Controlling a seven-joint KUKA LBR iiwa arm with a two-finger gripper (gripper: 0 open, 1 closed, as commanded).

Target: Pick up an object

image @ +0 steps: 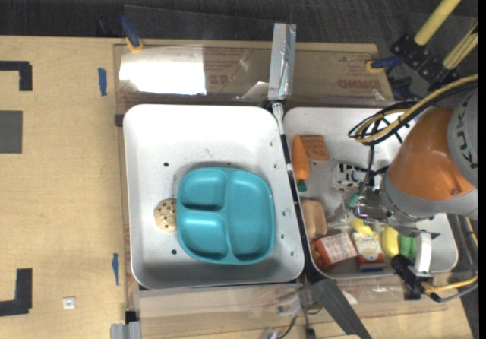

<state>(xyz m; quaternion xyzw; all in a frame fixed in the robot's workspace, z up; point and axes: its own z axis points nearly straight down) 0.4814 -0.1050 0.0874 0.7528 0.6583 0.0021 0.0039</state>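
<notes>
So, two white bins side by side: left bin point(144, 178) and right bin point(326, 121), split by a thin divider so picks come from one and go to the other, presumably. One arm point(433, 159), grey with the orange band, reaches in from the right and hangs low over the right bin's clutter, which is where the candidate objects sit, so it looks like a pick attempt is in hand. Gripper point(364, 208) sits down among the items near the bin's middle; whether it is wide, narrow or on something, cannot tell, wrist and cables block it.

Left bin count: one teal divided plate point(226, 213), flat, three compartments, taking up most of the floor; one speckled cookie point(165, 214) just beside the plate's left edge, touching or nearly.

Right bin count, roughly: one orange carrot-like piece point(301, 159) along the divider wall, one orange packet point(315, 147) next to it, one brown bread-like piece point(314, 217), one red box point(342, 248) lying flat at the near edge, one yellow item point(366, 229) and one green item point(408, 245) partly under the arm. Crowded pile, so a clean single grab looks doubtful. Small bits under the wrist too hidden to count.
</notes>
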